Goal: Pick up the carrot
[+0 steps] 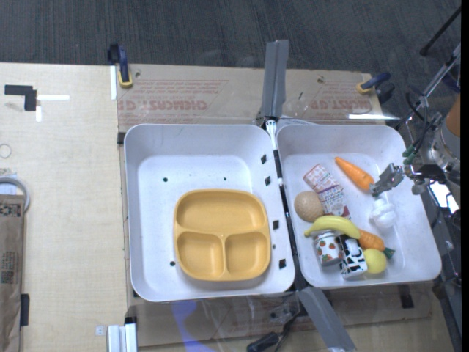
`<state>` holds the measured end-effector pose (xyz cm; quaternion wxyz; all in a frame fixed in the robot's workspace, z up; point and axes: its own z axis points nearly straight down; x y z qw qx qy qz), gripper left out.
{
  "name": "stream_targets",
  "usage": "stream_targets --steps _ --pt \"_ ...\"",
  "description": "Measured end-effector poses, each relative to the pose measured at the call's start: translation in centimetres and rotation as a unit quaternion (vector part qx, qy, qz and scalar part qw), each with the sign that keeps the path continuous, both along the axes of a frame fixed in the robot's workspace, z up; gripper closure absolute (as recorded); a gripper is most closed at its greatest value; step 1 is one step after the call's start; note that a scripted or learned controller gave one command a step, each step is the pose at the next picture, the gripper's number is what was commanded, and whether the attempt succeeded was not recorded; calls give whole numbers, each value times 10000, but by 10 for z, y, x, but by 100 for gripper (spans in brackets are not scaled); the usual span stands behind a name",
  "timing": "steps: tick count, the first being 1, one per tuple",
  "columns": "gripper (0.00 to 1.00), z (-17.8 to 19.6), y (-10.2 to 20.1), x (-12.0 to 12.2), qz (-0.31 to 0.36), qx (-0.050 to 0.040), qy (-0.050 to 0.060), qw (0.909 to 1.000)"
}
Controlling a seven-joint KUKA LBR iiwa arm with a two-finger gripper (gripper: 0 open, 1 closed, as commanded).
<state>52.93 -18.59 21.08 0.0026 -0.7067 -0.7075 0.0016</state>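
**Carrot lay loose while the pincer waited at the bin's right wall**

We found the carrot [354, 173] lying flat in the upper part of the right bin [293, 141], tilted from upper left to lower right, with bare white floor around most of it. That open spot made it, in our judgement, the easiest item there to reach from above; nothing leaned on it. The pincer [386, 180] sat just beside the carrot's thick right end, low over the bin and close to the right wall, because the arm [440, 163] came in from that side. Its fingers looked parted and released, with nothing between them (the carrot was plainly apart from them).

The other things were crowded toward the bin's lower half: a small red-and-white packet [323, 180], a brown egg-like ball [308, 206], a banana [333, 227], a can [330, 248] and a black-and-white carton [353, 255]. A second orange piece [371, 240] near the banana could be mistaken for the target. The left bin [139, 196] held a yellow tray [221, 235] with three wells.

Much stayed unclear to us. The arm was cut off by the frame's right side, a white lump [382, 213] under the pincer was too blurred to name, and the fingertips themselves were small and hard to read.
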Motion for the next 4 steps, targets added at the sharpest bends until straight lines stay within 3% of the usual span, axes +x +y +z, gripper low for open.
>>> stream_targets --steps 1,2,3,4 --pt "0 -106 -18 32 734 0 -17 9973" --pt "0 -119 -28 126 1743 58 0 9847" --pt "100 -108 -30 128 1757 4 -43 9844" --pt "100 -21 -12 130 1328 -15 -40 9911"
